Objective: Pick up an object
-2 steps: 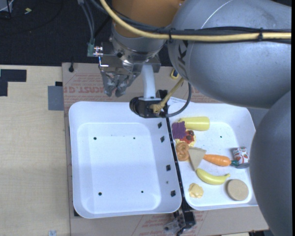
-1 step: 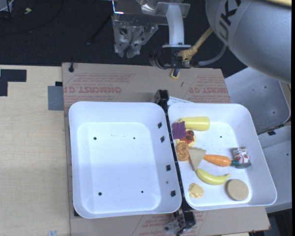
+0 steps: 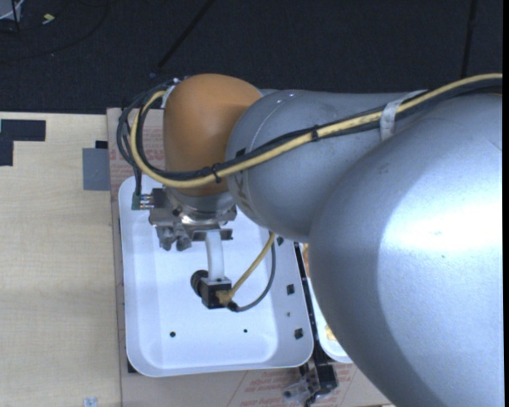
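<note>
My gripper [image 3: 176, 241] hangs over the far left part of the left white bin [image 3: 148, 329], below the orange band [image 3: 199, 134] of the arm. It is seen from above and I see nothing held under it. Two small dark bits [image 3: 290, 290] [image 3: 298, 334] lie by the bin's right wall; they are too small to tell what they are. The big grey arm [image 3: 390, 227] hides the bin's far right corner.
The right bin [image 3: 321, 325] shows as a thin strip under the arm, with a yellowish edge [image 3: 330, 337] in it. A wooden bench top [image 3: 42, 270] with dark patches [image 3: 95, 168] lies to the left. A small dark fitting [image 3: 314, 384] sits at the front between the bins.
</note>
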Available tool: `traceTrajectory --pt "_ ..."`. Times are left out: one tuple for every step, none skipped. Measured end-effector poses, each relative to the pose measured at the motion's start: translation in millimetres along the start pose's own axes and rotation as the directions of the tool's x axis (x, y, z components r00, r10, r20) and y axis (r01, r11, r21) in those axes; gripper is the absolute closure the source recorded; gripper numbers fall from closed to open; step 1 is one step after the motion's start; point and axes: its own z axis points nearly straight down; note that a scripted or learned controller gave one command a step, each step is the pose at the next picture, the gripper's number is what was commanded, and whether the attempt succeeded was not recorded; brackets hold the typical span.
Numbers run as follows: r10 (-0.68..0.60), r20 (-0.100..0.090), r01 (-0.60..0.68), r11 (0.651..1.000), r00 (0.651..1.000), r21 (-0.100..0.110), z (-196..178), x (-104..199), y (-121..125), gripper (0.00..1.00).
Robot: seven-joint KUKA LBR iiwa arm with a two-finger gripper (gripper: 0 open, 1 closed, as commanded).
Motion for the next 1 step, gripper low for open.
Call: traceTrajectory --pt "-0.004 -0.013 0.003 1.0 1.0 -0.027 -163.1 0.0 -43.1 1.0"
